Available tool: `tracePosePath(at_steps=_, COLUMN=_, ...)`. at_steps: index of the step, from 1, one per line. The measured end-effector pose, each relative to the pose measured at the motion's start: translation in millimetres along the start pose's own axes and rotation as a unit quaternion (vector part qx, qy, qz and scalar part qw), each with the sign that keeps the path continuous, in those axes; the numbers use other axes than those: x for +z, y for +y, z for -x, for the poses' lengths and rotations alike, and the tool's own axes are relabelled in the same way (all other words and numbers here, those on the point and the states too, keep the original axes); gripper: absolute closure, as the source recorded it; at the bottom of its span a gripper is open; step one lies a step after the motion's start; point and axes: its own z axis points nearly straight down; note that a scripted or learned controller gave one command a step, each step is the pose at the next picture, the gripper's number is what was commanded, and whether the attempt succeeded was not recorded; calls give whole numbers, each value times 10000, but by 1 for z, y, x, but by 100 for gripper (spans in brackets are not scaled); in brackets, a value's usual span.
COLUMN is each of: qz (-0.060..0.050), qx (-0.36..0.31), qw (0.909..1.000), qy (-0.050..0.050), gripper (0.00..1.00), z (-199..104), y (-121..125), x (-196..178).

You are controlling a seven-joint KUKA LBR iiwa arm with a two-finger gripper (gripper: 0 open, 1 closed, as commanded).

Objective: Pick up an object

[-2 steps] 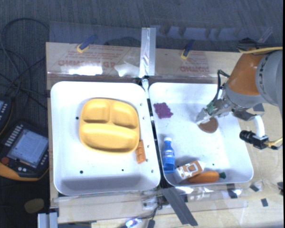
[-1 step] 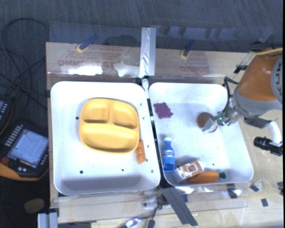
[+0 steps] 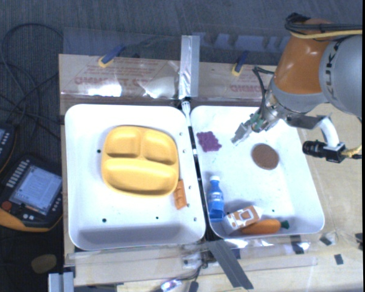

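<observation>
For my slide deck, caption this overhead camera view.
Claw poised over right bin between purple grapes and brown disc; yellow tray lies left.

This place is a robot laboratory. A grey and orange industrial arm (image 3: 316, 66) stands at the right of a table (image 3: 128, 78) with two white bins (image 3: 85, 224). On the dark carpet floor (image 3: 109, 11) at the left lie black cables (image 3: 18, 84) and a control pendant (image 3: 27, 193) with a screen.

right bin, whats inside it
Inside the right bin: purple grapes, brown disc, blue bottle, small carton and carrot. Whatever lies under them is covered.
</observation>
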Motion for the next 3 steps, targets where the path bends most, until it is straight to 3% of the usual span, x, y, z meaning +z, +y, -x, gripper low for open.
tracePosePath(at_steps=1, qz=0, qx=1, qw=10000, qy=3, gripper=0, z=0, y=0, x=0)
tracePosePath(at_steps=2, qz=-9, qx=-541, qw=9985, qy=-13, gripper=0, z=-9, y=12, x=-24)
tracePosePath(at_steps=3, qz=-11, qx=-393, qw=9992, qy=-16, gripper=0, z=111, y=-7, x=-7)
